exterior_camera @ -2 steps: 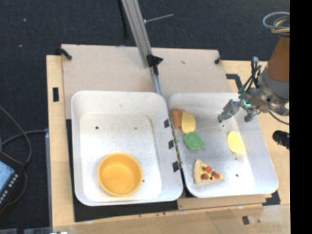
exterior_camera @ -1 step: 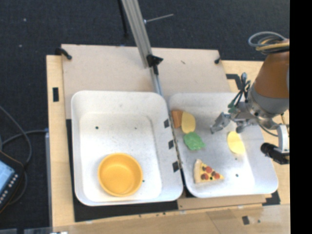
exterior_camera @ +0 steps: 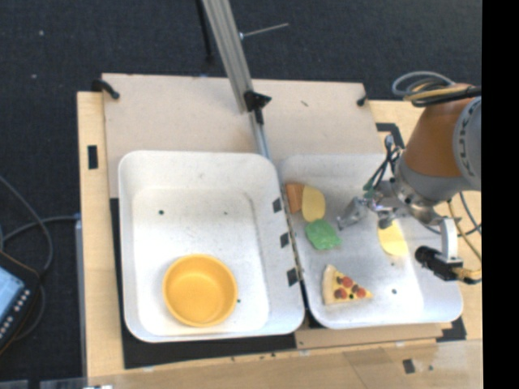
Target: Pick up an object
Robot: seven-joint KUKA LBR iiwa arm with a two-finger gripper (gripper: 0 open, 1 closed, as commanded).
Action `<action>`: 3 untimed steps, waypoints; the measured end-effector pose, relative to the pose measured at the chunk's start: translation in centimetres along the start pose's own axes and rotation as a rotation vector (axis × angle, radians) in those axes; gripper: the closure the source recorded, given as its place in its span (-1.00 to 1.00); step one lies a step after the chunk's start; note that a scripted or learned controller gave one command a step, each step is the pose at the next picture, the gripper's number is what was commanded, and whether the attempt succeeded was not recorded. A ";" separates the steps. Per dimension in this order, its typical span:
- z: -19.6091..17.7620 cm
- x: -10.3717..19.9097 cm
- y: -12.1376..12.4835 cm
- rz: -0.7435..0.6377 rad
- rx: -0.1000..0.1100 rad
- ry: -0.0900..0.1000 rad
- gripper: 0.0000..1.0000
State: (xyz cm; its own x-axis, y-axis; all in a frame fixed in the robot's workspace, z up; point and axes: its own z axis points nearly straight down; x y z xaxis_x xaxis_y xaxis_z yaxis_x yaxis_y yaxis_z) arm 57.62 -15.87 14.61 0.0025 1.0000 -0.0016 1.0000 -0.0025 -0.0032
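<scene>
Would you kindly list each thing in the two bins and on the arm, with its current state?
yellow bowl: upright, in the left bin.
pizza slice: flat, in the right bin.
green piece: lying flat, free.
yellow piece: against a brown piece.
pale yellow piece: lying beside the tool.
tool: low over the right bin, holding nothing visible.
</scene>
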 end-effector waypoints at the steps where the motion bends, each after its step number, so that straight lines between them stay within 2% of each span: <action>1: 4.4 -0.2 0.1 0.000 -0.006 -0.001 -1.00; 2: 3.3 -0.2 0.2 0.005 -0.010 0.000 1.00; 3: -1.0 -0.4 0.1 0.003 -0.008 0.001 1.00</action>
State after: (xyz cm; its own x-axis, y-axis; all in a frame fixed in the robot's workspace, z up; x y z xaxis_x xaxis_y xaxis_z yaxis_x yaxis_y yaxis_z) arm 57.73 -16.30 15.62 0.0052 1.0000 -0.0009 1.0000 -0.0052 0.0051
